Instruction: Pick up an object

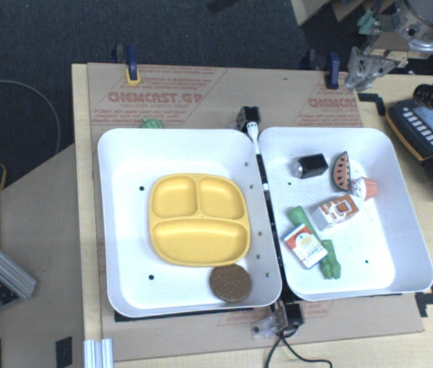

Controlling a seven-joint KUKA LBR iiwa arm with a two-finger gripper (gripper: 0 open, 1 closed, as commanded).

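1. The gripper (363, 69) hangs at the upper right, above the bench's far edge and outside both bins; nothing sits between its fingers, and whether they are apart or together cannot be told from this view
2. The right white bin (400, 205) holds the loose objects: a small black and silver cylinder (309, 165) near its far side, a watermelon-slice toy (342, 170) just beside it to the right, and a small white and orange piece (364, 188) just below that slice
3. Toward the middle of that bin lies a small grey and orange carton (335, 211); a white card-like packet with a red and green label (305, 246) lies in front of it, resting across a long green vegetable toy (328, 263)
4. The left white bin (120, 205) holds a yellow plastic divided plate (198, 219) with three compartments, and a round brown cookie-like disc (231, 282) touching its near edge
5. All objects lie well apart from the gripper
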